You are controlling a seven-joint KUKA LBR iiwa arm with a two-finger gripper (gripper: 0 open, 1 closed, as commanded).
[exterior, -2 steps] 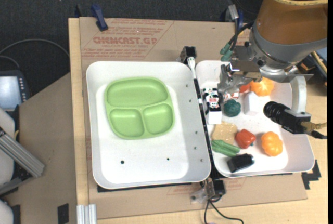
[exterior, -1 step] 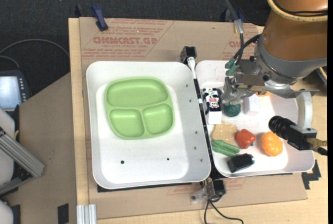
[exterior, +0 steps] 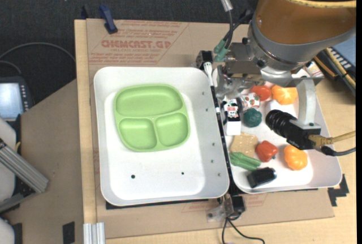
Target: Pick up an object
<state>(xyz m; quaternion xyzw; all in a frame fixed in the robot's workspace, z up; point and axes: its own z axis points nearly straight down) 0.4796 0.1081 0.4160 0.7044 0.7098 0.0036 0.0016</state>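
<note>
My gripper (exterior: pixel 231 89) hangs under the big grey and orange wrist, over the far left part of the right bin (exterior: pixel 322 176). Just below it lie two small white patterned blocks (exterior: pixel 231 110) and a teal ball (exterior: pixel 252 118). A red piece (exterior: pixel 262 91) and an orange piece (exterior: pixel 284 94) lie to its right. Nearer the front are a tan slice (exterior: pixel 243 143), a red fruit (exterior: pixel 266 150), an orange fruit (exterior: pixel 295 158), a green pod (exterior: pixel 244 161) and a black object (exterior: pixel 261 177). The wrist hides the bin's far part.
The left bin (exterior: pixel 107 141) holds a green divided plate (exterior: pixel 151 116). Both bins rest on a brown cardboard sheet (exterior: pixel 136 39). A blue clip (exterior: pixel 107 18) sits at the sheet's far left corner.
</note>
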